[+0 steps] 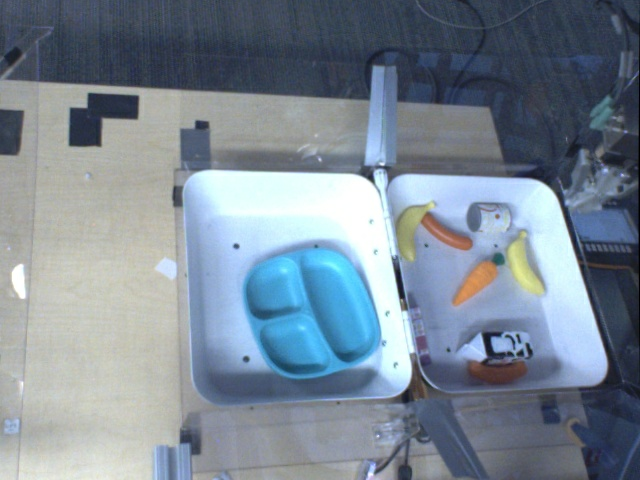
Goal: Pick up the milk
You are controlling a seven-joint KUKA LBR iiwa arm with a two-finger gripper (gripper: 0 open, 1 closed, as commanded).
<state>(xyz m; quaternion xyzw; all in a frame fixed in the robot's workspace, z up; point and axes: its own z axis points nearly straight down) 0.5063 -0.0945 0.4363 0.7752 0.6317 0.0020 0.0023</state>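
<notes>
1. The milk [506,345], a small white carton with black cow patches, lies on its side near the front edge of the right bin [583,308], toward that bin's front-right corner; a red sausage [497,371] lies just in front of it, touching or nearly so.
2. At the view's right edge, beyond the right bin's back-right corner, sits pale metal hardware that may be the gripper [600,183]; it is too blurred to be sure, so I cannot tell how the jaws stand or whether they hold anything.
3. The step in hand looks like the approach; the carton is untouched, so nothing of the pick is done yet.
4. To do it well: come down from above over the carton's middle; set the jaws across its narrow width, not its length; keep the front finger clear of the sausage.
5. The carrot [476,280] and yellow banana [525,263] lie well apart toward the bin's middle; they should not hinder.
6. The blue divided plate [312,311] in the left bin [215,268] plays no part.
</notes>
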